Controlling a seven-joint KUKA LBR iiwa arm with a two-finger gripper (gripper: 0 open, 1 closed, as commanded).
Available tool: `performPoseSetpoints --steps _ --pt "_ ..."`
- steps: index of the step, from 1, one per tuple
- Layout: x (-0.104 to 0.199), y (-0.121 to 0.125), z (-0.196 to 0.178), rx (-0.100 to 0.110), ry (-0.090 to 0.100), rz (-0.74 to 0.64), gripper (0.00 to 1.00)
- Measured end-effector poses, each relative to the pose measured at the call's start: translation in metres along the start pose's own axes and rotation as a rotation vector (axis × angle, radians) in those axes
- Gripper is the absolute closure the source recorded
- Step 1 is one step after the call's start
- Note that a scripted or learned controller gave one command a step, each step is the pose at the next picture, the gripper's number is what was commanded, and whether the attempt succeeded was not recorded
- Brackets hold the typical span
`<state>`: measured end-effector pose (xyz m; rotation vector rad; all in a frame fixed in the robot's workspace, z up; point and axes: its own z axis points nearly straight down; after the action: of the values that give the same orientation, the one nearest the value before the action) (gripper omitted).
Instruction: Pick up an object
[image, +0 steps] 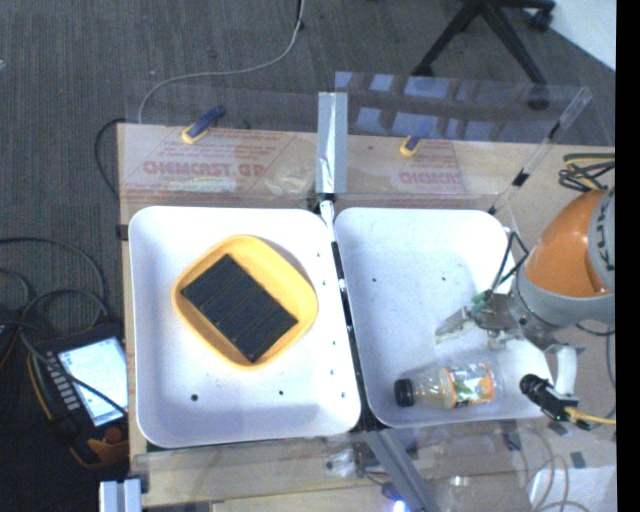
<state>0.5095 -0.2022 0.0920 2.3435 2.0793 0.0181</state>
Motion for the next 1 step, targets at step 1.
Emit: performPoseSetpoints --steps 1 --pt "-0.0085 -0.0173 -0.0011 -0.008 -0.009 -0.294 0.00"
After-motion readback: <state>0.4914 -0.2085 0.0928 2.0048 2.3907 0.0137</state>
